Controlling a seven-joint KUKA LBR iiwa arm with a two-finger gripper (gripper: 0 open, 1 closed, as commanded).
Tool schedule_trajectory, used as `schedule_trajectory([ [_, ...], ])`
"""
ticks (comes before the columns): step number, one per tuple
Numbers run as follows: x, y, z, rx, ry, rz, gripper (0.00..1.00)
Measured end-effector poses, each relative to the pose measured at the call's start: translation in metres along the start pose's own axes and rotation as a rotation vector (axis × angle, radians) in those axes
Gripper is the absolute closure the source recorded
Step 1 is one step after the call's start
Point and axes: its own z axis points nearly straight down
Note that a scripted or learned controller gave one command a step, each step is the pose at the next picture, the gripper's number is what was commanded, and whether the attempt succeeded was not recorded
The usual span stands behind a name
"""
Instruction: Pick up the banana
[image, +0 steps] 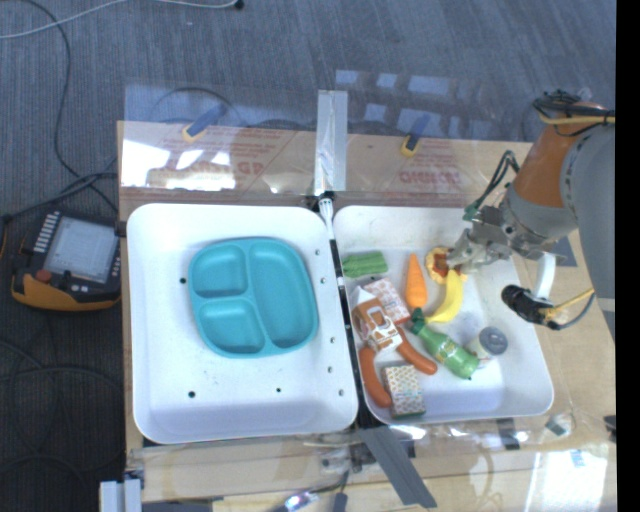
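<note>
We see the pincer (462, 255) low in the right bin (520, 395), at the banana's (449, 297) upper end; we cannot tell its state. The banana lies just right of a carrot (416, 282). A teal divided plate (253, 295) fills the left bin (160, 400).

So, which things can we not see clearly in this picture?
- Gripper: its tips sit over the top end of the banana; too small and cluttered to tell whether they grip it.
- Arm: cut off by the right edge.
- Hot dog: partly covered by the snack box.
- Snack box print: too small to read.
</note>
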Motion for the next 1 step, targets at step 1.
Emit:
schedule_trajectory([
  [1, 0.0033, 0.0002, 0.0000, -0.001, 0.004, -0.003, 0.00],
])
